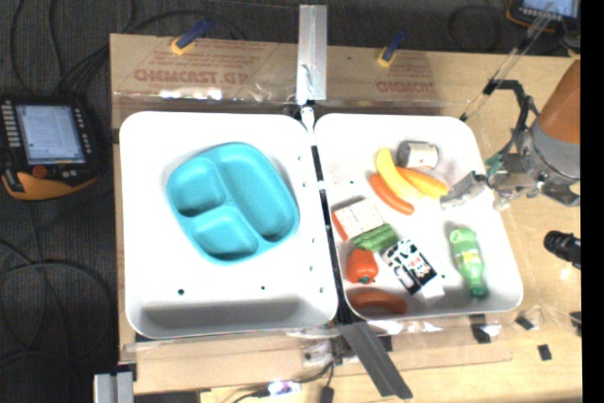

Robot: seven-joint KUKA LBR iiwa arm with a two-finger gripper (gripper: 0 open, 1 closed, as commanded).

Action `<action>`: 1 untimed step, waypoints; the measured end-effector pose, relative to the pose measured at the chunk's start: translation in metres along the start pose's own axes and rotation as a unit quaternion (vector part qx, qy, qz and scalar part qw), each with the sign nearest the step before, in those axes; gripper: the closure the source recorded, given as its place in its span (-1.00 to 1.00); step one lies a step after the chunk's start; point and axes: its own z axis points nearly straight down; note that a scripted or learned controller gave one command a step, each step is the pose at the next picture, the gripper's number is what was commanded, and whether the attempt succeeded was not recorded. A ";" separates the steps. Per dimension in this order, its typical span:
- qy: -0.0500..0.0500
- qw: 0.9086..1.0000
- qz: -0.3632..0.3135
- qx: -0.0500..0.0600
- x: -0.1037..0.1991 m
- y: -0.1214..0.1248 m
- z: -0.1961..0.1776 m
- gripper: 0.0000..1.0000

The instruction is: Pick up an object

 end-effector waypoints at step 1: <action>0.004 0.998 -0.068 -0.002 -0.002 -0.035 0.101 -1.00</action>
